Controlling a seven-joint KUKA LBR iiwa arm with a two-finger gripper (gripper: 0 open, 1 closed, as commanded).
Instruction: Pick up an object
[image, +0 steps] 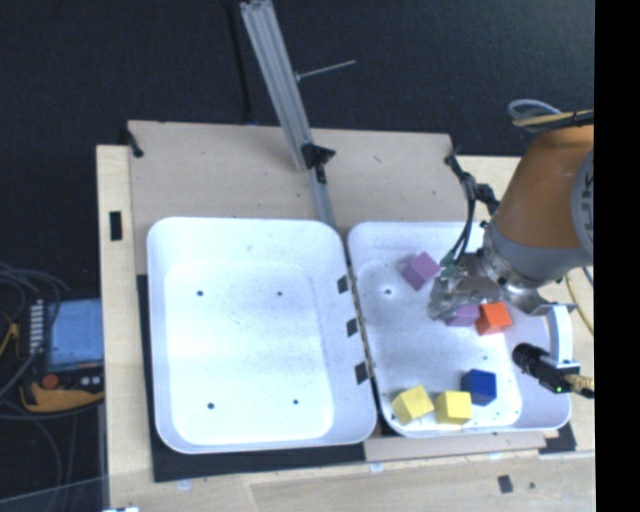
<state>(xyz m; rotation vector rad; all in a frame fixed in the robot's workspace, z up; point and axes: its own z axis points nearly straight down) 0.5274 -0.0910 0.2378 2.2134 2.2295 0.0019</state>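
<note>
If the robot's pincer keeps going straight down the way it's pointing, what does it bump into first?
Probably the small purple block lying right under the pincer, beside the orange block. Depth is hard to judge from above, so it might touch the right bin floor next to it instead.

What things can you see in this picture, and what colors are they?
white bins: two, white, side by side on the bench
purple blocks: two, purple, upper part of the right bin; one lies by the gripper
orange block: one, orange, right bin, beside the lower purple one
blue block: one, blue, lower right of the right bin
yellow blocks: two, yellow, near edge of the right bin
metal post: one, grey, slanting behind the bins
arm: one, grey and orange, from the right
gripper: one, over the right bin
</note>
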